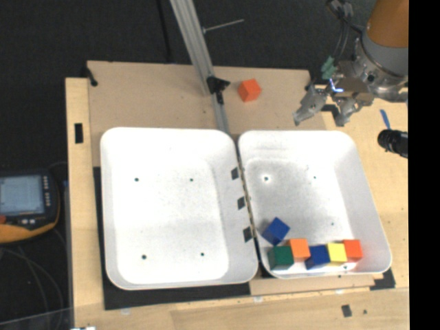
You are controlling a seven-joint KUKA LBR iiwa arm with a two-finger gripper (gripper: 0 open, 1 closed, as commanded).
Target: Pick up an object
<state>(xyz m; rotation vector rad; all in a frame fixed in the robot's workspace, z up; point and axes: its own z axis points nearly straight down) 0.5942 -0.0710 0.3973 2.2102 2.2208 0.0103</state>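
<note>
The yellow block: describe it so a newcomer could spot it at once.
Look in the right-hand bin, along its near wall, where a row of blocks sits. The yellow block is second from the row's right end, between a blue block and a red-orange block.

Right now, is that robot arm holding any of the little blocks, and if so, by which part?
Nothing is held. The gripper hovers above the far edge of the right bin, with only bare space between its open fingers.
</note>
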